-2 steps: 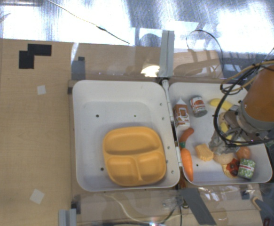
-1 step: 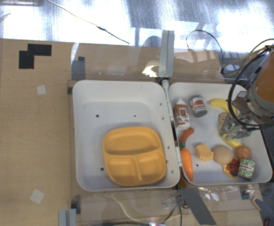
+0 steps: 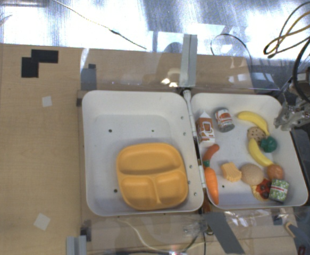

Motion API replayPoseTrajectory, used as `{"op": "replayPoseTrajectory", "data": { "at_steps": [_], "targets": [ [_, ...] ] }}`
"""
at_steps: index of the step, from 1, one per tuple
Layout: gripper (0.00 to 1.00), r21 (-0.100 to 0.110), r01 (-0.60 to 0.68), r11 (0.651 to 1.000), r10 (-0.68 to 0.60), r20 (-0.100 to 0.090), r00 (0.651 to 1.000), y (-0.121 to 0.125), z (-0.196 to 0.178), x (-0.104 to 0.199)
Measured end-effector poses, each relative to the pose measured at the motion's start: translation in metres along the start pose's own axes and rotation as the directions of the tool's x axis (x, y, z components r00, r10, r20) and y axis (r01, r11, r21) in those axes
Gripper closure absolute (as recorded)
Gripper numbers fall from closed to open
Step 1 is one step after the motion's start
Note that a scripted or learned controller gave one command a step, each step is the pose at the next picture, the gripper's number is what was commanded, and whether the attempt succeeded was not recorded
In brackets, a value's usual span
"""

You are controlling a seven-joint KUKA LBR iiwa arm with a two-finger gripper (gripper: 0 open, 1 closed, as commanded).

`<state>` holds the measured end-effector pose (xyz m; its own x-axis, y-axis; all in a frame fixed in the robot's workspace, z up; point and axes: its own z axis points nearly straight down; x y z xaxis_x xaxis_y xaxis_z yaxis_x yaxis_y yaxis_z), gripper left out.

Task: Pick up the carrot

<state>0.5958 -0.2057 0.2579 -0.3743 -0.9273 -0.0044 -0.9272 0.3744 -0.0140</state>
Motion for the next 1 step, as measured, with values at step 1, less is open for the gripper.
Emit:
{"op": "replayPoseTrajectory", "data": {
  "at_steps": [1],
  "targets": [
    [1.00, -0.015, 0.336, 0.942, -0.336, 0.006, 0.942, 0.0420, 0.1332, -0.0466]
  ]
}}
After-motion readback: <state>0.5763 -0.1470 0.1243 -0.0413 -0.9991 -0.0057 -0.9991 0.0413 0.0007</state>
